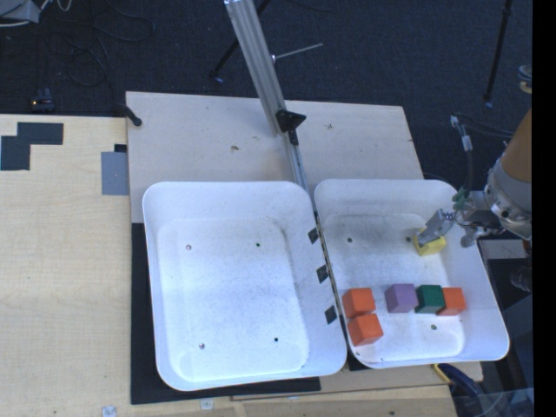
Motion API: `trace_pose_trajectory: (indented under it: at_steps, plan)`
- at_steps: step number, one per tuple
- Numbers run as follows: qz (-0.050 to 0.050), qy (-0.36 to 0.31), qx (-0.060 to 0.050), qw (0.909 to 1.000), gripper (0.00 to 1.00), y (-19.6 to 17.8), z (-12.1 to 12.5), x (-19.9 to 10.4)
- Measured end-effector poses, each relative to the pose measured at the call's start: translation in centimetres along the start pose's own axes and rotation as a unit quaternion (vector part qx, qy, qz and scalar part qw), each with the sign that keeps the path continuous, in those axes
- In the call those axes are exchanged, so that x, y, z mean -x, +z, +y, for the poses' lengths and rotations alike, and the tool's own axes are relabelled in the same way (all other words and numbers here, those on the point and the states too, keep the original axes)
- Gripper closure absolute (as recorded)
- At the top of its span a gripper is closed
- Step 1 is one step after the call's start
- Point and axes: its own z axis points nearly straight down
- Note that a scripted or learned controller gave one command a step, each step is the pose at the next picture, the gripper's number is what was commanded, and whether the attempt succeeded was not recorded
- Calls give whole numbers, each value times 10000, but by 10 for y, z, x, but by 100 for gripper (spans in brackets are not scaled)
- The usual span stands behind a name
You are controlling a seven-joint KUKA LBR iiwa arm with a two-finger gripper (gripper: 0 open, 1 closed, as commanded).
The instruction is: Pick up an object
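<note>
Reaching is the step in hand. The gripper [437, 228] is seen low in the right bin [382, 200], touching the yellow block [429, 246] near the far right side. Whether the block is gripped cannot be told. Next, a firm squeeze and a straight lift are called for.

In the bin on the right of the frame I see six small blocks. A yellow block [429, 245] lies tilted in the upper right part of that bin, right at my gripper [437, 228]. Along the lower part, a purple block [400, 298], a green block [429, 299] and an orange block [452, 301] sit in a row, touching. Two more orange blocks [361, 316] sit stacked-looking at lower left, one just above the other
</note>
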Motion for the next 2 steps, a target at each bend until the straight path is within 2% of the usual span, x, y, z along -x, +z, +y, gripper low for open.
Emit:
trace_pose_trajectory:
  at_steps: [1,2]
  plan:
    - [6,3,-4,10000,0,-10,-11,3]
    - [3,-32,37,10000,0,-64,9,-67]
